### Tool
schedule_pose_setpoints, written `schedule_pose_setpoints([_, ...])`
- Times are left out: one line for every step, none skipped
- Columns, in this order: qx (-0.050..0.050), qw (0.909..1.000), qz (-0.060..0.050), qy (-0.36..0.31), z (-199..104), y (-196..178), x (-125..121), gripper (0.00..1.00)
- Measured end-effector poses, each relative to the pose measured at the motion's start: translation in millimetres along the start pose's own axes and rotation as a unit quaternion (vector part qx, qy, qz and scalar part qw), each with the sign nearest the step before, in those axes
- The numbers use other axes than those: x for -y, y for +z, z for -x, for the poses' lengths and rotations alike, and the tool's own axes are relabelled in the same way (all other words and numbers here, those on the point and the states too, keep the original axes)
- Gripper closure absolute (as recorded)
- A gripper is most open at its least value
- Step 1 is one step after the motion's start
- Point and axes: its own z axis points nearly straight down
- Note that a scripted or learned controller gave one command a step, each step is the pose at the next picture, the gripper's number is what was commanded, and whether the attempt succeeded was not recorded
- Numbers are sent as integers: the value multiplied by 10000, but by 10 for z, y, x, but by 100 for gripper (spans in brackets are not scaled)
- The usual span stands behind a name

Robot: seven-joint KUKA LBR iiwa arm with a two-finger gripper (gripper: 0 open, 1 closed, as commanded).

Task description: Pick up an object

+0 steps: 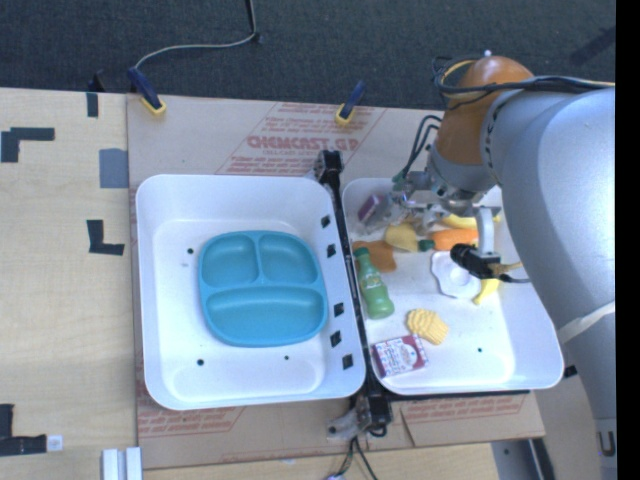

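Camera view looks down on two white bins side by side on a cardboard-covered bench. Filling much of the left bin [165, 298] is a blue divided plate [263, 287], lying flat near the middle. In the right bin [520, 353] are the small things to pick from: a green bottle [373, 285] lying along the bin's left wall, an orange piece [381, 258] just beside its top, a yellow ridged piece [427, 324] near the middle of the floor, a red and white packet [399, 355] near the front edge, a pale yellow lump [402, 236] toward the back, a purple-grey wrapper [371, 208] in the back left corner, and a white cup-like thing [455, 274] with a yellow piece [487, 290] touching its right side. The grey arm with its orange band [470, 118] reaches in from the right, and the gripper [428, 206] sits low over the back of the right bin, just above the pale yellow lump and near an orange stick [447, 239]. Whether it is wide, narrow or grasping anything cannot be told, since the wrist and cables cover it.
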Motion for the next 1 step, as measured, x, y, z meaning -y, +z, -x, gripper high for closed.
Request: schedule_pose_setpoints([37, 10000, 54, 10, -97, -14, 893, 0])
